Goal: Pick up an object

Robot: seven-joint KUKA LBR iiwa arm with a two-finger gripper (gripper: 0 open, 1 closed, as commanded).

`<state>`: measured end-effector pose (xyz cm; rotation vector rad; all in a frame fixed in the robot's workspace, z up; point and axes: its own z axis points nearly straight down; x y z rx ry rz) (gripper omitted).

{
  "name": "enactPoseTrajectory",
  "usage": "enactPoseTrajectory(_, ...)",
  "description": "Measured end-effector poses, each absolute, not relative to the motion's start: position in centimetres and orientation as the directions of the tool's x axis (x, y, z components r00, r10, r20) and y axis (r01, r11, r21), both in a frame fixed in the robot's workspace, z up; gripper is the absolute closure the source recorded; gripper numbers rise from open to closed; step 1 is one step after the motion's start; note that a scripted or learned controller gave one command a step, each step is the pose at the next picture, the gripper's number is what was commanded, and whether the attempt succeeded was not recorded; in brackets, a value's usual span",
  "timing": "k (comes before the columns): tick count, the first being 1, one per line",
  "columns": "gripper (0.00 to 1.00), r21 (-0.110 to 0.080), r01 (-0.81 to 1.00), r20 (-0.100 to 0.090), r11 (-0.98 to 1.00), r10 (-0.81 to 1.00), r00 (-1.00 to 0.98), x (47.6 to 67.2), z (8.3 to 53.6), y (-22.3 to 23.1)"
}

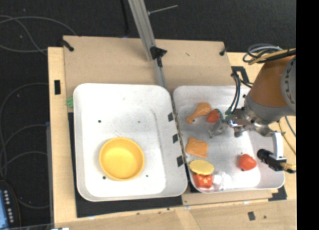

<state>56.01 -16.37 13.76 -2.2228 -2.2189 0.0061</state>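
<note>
Camera view: pincer (218,130) beside red ball (213,116).

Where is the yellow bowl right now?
The yellow bowl sits in the left bin, toward its lower left part in the camera view, apart from the food pieces, which lie in the right bin.

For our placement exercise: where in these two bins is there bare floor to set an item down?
Left bin: bare all around the yellow bowl, especially its upper half. Right bin: crowded, with toy food along its left side and front, and the hand above its middle.
</note>
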Motion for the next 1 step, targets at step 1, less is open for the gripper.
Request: enactPoseTrajectory(1, 1.0, 0.004, 1.0, -0.001, -0.007, 1.0, 0.007, 56.19, 15.14, -16.44)
